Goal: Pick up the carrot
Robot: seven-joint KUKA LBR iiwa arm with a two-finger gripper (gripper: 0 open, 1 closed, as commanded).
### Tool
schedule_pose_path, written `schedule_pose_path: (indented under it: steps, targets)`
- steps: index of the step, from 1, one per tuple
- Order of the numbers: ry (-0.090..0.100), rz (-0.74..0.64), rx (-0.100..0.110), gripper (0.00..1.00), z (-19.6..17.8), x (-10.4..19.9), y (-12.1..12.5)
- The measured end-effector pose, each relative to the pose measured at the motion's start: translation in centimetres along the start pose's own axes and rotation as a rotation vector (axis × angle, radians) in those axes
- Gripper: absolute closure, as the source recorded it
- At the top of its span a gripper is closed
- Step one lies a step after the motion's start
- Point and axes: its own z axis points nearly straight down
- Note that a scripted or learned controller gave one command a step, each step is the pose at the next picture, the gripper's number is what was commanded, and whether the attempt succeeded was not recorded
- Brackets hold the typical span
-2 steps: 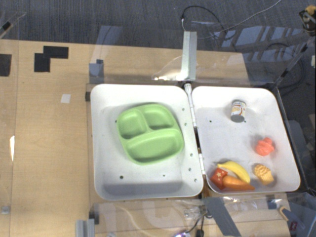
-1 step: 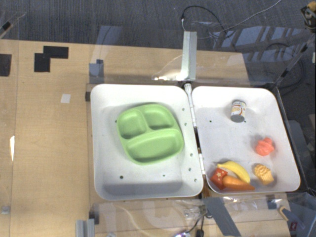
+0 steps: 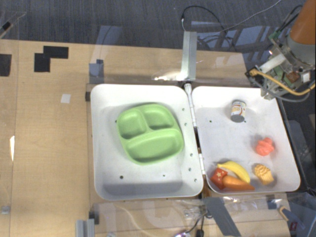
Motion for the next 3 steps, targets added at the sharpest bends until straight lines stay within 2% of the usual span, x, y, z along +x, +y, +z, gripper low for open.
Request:
schedule_pose_path:
  steps: [1,3]
  targets:
    - [0.003,0.009,-0.003,1.00,-15.4,-2.1,5.2]
    - [0.006,-0.008,-0.006,1.00,-17.6,-1.7,4.9]
